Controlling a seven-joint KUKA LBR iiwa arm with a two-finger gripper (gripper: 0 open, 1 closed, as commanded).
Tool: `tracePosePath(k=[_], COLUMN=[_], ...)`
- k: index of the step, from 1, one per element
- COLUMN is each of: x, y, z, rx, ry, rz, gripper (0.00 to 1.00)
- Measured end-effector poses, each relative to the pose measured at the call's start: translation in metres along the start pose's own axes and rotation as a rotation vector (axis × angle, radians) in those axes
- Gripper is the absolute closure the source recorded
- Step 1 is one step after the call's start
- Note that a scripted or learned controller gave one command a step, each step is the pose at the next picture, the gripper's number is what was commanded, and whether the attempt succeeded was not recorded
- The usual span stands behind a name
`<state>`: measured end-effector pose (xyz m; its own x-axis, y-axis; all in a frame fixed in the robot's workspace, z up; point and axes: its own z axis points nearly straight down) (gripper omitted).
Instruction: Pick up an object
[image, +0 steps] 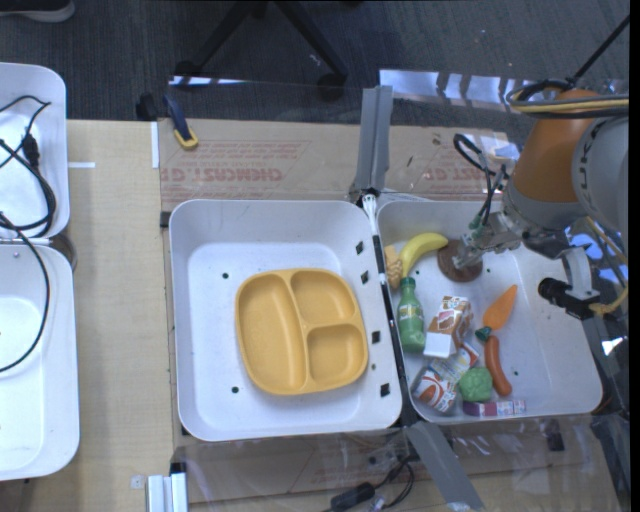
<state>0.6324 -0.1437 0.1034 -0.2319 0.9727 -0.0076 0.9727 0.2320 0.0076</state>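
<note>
The right bin holds several toy foods. A yellow banana lies at its back left beside a corn cob. A green bottle, a small snack packet, an orange carrot, a red sausage, a broccoli and a can lie nearer the front. My gripper hangs low at the back of this bin, just right of the banana's tip. Nothing can be seen held in it.
The left bin holds a yellow divided plate. The arm's orange band and grey wrist lean over the right bin's back right corner, with cables around them. A white tray sits at the far left.
</note>
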Motion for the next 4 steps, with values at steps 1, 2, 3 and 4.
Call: tracePosePath(k=[1, 2, 3, 4], x=[-0.047, -0.047, -0.029, 0.014], y=[0.016, 0.017, -0.033, -0.003], z=[-0.032, -0.032, 0.014, 0.014], rx=[0.009, 0.01, 0.011, 0.011], ry=[0.005, 0.005, 0.008, 0.006], rz=[0.256, 0.256, 0.099, 0.302], gripper=[1.0, 0.0, 0.0, 0.0])
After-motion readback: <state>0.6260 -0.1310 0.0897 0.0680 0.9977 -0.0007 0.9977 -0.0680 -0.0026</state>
